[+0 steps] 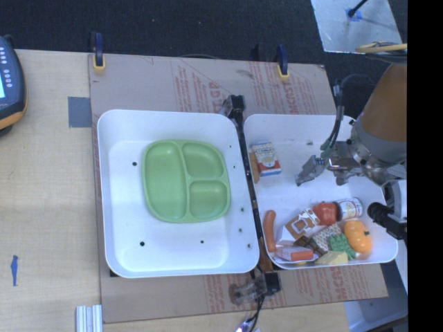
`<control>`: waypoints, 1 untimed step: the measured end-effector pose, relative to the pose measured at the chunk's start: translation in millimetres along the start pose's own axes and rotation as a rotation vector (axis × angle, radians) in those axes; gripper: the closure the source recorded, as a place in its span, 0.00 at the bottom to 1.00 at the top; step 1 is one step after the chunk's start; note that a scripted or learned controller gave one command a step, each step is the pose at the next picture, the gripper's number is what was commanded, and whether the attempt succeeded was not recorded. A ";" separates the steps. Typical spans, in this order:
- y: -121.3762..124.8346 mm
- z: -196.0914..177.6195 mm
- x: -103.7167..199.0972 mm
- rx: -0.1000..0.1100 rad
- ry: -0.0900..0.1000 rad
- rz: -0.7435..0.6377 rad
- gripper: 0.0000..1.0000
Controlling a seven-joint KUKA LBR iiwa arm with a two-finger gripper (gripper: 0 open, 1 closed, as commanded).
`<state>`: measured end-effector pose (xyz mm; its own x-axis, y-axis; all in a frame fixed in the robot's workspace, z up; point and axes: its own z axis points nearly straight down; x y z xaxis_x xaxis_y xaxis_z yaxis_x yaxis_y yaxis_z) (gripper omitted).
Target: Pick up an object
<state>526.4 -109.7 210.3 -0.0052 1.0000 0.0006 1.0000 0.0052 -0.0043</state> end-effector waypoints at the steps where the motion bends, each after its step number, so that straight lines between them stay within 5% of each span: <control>1: -23.4 91.8 -63.7 -0.002 -0.001 0.006 0.00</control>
<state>502.9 -173.4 118.6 0.0003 1.0000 -0.0007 1.0000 -0.0003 -0.0024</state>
